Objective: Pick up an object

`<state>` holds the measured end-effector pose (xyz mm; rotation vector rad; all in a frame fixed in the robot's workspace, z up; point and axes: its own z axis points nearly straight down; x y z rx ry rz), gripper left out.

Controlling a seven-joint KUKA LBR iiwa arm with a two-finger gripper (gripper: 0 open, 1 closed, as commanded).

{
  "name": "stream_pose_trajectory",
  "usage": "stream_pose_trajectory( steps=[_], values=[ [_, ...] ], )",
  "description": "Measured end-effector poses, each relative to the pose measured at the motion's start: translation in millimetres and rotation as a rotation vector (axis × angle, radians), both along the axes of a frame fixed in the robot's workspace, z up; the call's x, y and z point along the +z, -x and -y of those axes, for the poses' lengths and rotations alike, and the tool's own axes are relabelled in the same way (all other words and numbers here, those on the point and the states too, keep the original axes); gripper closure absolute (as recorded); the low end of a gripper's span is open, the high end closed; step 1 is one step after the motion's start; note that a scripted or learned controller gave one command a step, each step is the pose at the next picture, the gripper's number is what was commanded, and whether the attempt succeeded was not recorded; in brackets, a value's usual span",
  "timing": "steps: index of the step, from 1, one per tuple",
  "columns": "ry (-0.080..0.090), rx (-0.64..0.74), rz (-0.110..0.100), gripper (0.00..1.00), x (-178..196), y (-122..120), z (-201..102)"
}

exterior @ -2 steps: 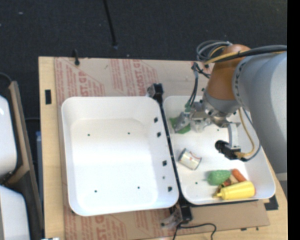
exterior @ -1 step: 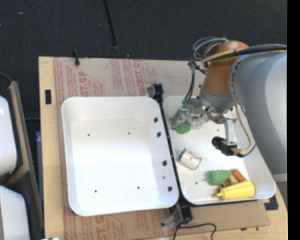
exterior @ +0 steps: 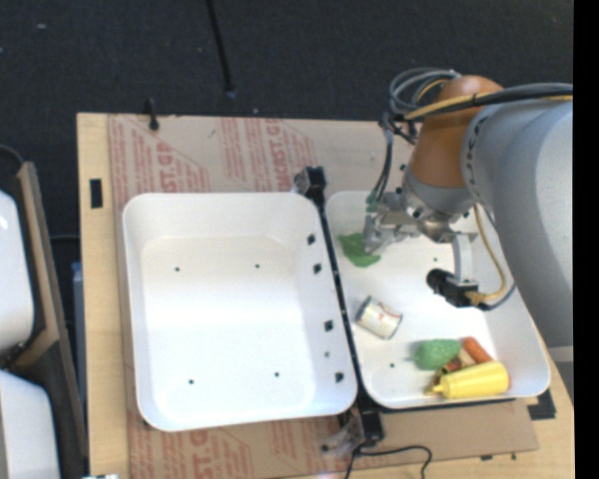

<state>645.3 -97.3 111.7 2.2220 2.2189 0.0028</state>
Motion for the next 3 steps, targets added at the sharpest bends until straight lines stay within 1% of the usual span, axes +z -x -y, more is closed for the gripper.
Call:
stream_pose_trajectory(
  steps=[1, 2, 3],
  values=[
    [0.000, 0.000, -0.001, 0.00, -0.5, 0.2, 0.0],
    [0.001, 0.000, -0.003, 0.00, -11.4, 10.6, 0.7],
    [0.000, 0.001, -0.001, 0.00, -10.7, -6.3, -2.0]
  ],
)
